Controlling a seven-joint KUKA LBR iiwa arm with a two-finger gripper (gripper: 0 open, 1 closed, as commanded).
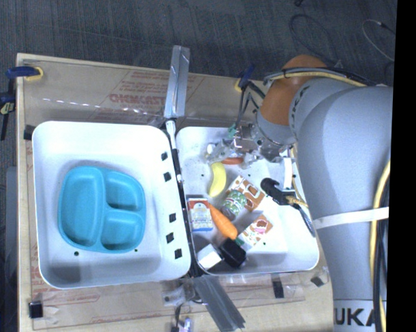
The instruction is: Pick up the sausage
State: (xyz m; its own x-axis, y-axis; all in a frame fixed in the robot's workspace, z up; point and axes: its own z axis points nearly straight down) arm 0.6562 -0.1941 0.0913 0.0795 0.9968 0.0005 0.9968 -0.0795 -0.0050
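Look to the far end of the right bin (307, 250). The pincer (237, 144) hangs low there, at the end of the grey arm (345, 146) that reaches in from the right. Its tip is lost in wrist hardware and glare, so you cannot tell whether it is apart or together, and nothing can be seen clamped in it.

Just on the near side of it a short reddish sliver lies on the bin floor. I take this to be the sausage (231, 160), though it is small and partly hidden under the pincer, so treat that as a judgement. A yellow banana (218, 179) lies just beside it to the near left, and a printed packet (242, 196) sits a little nearer. Farther toward you are an orange carrot (224, 224), a second packet (257, 228) and a black block (233, 253). The left bin (43, 190) holds a blue divided tray (101, 209) and is well apart from the work.

Expect the sausage to be light, a toy piece with a smooth rounded skin that may roll or squirt out of a pinch. Take it across its middle, with the jaws set square to its long axis and brought right down to the bin floor, so that it is caught at its widest part and not by an end. Mind the banana, which is close enough to be nudged or caught instead.
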